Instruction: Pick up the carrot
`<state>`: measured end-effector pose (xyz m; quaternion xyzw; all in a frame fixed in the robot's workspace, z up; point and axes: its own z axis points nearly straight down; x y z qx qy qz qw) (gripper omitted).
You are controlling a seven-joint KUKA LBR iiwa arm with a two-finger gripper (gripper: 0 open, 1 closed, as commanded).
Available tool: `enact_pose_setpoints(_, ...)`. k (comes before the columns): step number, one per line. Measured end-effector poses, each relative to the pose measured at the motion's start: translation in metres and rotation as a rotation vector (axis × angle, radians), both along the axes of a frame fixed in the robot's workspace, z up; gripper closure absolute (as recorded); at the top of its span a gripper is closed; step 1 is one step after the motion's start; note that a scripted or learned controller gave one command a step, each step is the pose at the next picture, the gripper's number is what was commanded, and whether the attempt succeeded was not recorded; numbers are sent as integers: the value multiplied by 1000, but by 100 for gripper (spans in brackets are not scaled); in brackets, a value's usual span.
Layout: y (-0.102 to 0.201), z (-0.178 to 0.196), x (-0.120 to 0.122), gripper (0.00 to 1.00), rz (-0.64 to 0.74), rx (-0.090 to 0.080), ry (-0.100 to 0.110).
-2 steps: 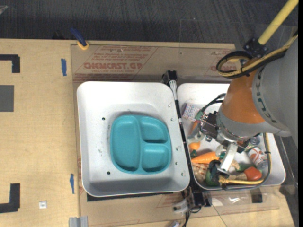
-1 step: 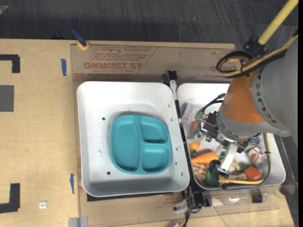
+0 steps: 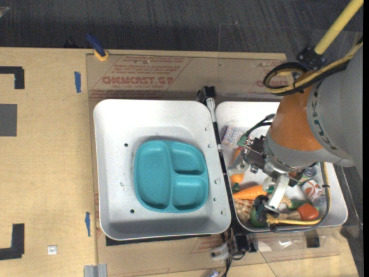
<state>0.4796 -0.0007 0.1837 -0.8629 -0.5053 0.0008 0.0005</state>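
Note:
The carrot [image 3: 248,193] is a small orange piece lying in the right bin [image 3: 337,212], near its left wall and toward the front. My gripper [image 3: 254,157] hangs low over the same bin, just behind the carrot in this view. The grey wrist with its orange band covers the middle of the bin. From this angle I see nothing gripped.
The left bin [image 3: 109,154] holds a teal divided plate [image 3: 171,174]. Around the carrot lie a second orange bit [image 3: 236,179], a blue-and-white packet [image 3: 231,136], a red-and-white can [image 3: 314,190], a red-orange item [image 3: 309,212] and something green [image 3: 294,203]. The arm hides part of the bin.

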Motion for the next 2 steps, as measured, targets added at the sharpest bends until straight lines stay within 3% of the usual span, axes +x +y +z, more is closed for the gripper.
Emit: enact_pose_setpoints(2, 0, 0, 0, 0, 0, 0, 0)
